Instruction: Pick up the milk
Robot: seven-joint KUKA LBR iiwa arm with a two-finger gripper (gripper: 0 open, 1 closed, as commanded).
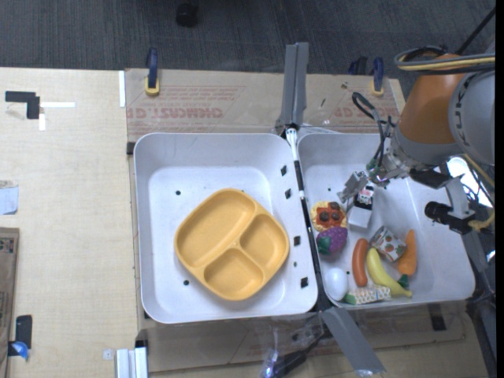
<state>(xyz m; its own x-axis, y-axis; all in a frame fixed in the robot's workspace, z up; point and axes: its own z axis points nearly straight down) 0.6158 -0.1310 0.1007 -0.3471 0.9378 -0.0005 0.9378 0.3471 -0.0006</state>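
Corn cob (369,294) lies partly hidden beneath the banana (383,274).

A yellow divided plate (231,245) is lying in my left bin (150,235). In my right bin (441,290), a banana (383,273), carrot (408,253), hot dog (360,261), white egg (336,282), and purple grapes (333,239) are sitting close together

Two bins side by side on the bench. Left bin (150,211): a sectioned plate (231,245) at its centre. Right bin (449,286): milk carton (387,243) right of the sausage (360,261), banana (384,274) before it, carrot (407,253) at its right; egg (336,282) front left; gripper (358,189) above the rear half
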